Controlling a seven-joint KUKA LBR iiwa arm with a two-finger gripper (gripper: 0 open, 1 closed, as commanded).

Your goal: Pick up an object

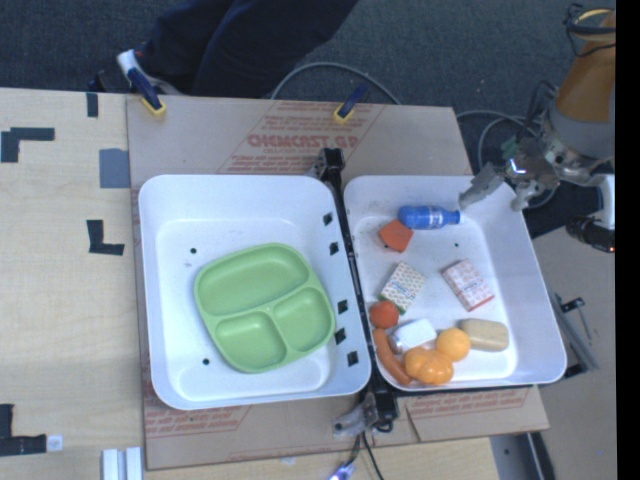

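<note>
- The two-finger gripper (492, 186) hangs at the far right corner of the right-hand shallow white bin (530, 268), above its rim; its grey fingers stand spread apart with nothing between them — released, not grasping.
- Candidate objects all lie in that bin: a blue plastic bottle with a white cap (428, 216) on its side, nearest the gripper; a small orange-red block (396, 235) just beside it; a patterned white carton (402, 286) and a red-and-white box (467, 284) mid-bin.
- At the near end sits a tight cluster: a red tomato-like ball (384, 315), a white packet (414, 333), an orange carrot-shaped piece (390, 359), two orange round fruits (440, 357) and a tan bread-like loaf (485, 335), several touching.
- Risk, as I judge it: the bottle is round and lying down, so fingers closing off-centre could roll it away toward the block or bin wall.
- Reaching into the near cluster could nudge neighbours or catch two things at once.
- A descent so near the corner could strike the rim.
- The left-hand white bin (160, 268) holds a green three-compartment plastic tray (263, 306).
- Both bins rest on a brown cardboard sheet (290, 138) clipped down over a pale wooden bench (60, 268) marked with dark tape; dark carpet lies beyond — cables run along the far edge.
</note>
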